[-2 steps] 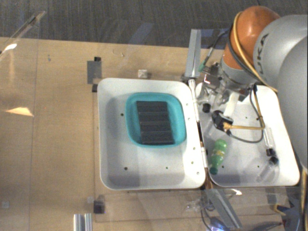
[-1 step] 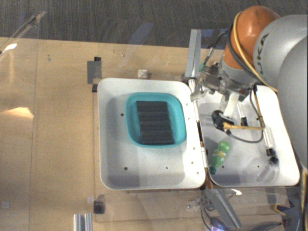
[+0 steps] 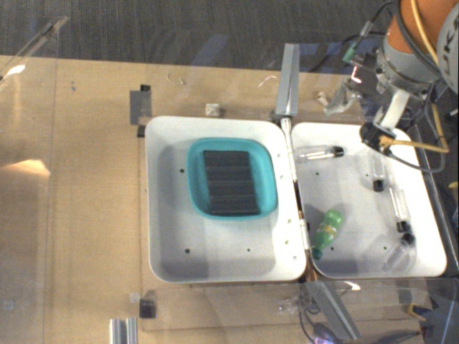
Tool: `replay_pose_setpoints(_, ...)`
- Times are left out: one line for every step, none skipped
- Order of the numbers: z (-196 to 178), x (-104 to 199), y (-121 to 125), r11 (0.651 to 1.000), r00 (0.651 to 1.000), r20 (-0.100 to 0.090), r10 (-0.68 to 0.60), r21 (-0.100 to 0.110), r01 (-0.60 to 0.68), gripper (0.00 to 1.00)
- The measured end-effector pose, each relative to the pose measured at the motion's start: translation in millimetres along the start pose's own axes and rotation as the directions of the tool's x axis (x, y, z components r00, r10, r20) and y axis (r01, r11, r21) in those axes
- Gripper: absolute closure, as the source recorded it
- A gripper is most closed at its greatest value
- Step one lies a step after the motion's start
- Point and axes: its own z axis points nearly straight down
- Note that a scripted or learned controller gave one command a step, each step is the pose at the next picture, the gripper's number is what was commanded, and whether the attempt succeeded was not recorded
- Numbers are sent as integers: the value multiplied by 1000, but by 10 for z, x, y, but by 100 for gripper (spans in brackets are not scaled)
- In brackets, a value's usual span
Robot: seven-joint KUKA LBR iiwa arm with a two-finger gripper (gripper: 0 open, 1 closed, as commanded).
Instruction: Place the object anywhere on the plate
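I see the left white bin (image 3: pixel 165 213) holding a teal rounded-square plate (image 3: pixel 267 185); a dark grey ribbed rectangular block (image 3: pixel 229 183) lies flat on its middle. The grey arm's gripper (image 3: pixel 373 77) hangs over the far rim of the right white bin (image 3: pixel 358 256) (open or closed, I cannot tell). A green plastic bottle (image 3: pixel 327 228) lies near the divider; several clear black-capped tubes (image 3: pixel 319 151) are scattered around it.

A pale wooden bench (image 3: pixel 79 249) catches a bright glare (image 3: pixel 25 167) at left, with dark grey carpet (image 3: pixel 179 13) beyond.
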Motion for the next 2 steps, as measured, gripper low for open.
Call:
replay_pose_setpoints(-1026, -516, 489, 982, 982, 2, 190, 1, -190, 0)
replay_pose_setpoints(-1060, -1215, 611, 923, 923, 4, 384, 3, -384, 0)
